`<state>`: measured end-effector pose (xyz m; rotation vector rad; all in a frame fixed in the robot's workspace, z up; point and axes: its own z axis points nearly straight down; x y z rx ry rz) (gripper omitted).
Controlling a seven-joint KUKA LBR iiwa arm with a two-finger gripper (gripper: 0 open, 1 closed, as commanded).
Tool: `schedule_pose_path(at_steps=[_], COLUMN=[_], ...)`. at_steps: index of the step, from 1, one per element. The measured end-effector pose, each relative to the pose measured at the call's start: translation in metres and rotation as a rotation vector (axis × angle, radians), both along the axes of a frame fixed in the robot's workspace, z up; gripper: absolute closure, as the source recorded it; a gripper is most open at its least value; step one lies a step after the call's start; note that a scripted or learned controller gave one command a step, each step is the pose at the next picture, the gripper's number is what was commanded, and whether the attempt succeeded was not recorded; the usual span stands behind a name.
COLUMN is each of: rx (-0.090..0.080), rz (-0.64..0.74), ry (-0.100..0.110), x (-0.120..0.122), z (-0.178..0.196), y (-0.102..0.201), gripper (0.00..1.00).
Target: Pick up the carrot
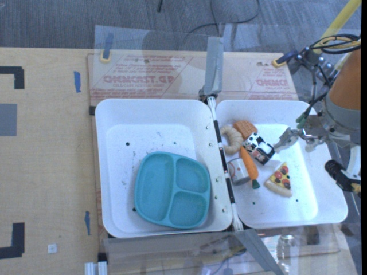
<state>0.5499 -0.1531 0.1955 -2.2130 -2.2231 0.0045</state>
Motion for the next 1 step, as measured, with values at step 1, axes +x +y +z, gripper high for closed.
schedule_pose_path(at_steps=[1], rx=[-0.007], rz=[0.285], ry=[-0.016], x=[0.0301], z=[-0.1081], y=[0.0532], gripper=[0.0])
